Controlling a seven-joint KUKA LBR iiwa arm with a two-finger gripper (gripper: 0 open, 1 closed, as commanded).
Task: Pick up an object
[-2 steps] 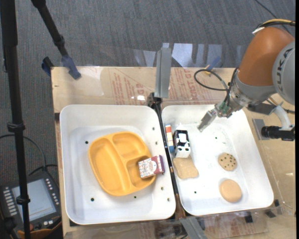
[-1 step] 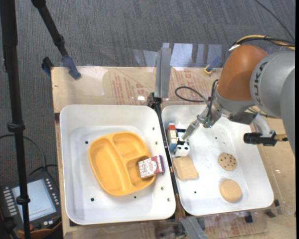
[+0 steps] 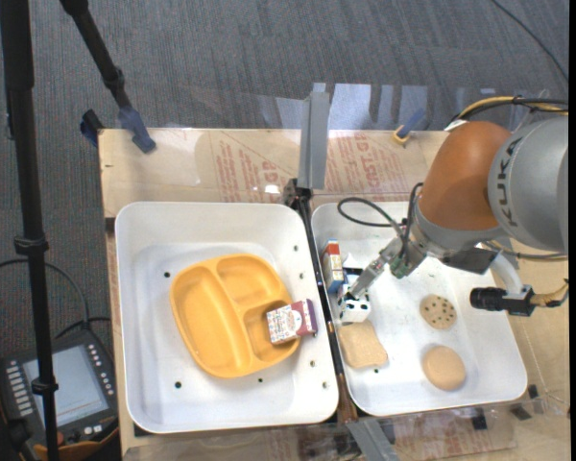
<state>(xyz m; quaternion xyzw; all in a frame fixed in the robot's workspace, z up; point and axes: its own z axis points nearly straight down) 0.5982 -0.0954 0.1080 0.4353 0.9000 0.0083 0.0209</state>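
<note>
We find the two-finger gripper [image 3: 354, 303] low in the right white bin [image 3: 480, 377], its tip hard against the bin's left wall. Whether its jaws are spread or pressed together we cannot tell; the tip is too small and dark against a small white-and-black object [image 3: 356, 307] lying right beneath it.

We take that object as our landmark. The gripper's slim finger assembly slants down to it from the upper right, so the object lies straight below the tip, touching or nearly so. Just below the landmark lies a tan slice of toy bread [image 3: 362, 346], its long axis running away from the gripper. Just above the landmark stands a small red-and-white carton [image 3: 334, 260] against the wall. Well to the right lie a brown round cookie [image 3: 439, 311] and a tan round bun [image 3: 444, 367].

We judge the coming move a short straight descent.
</note>
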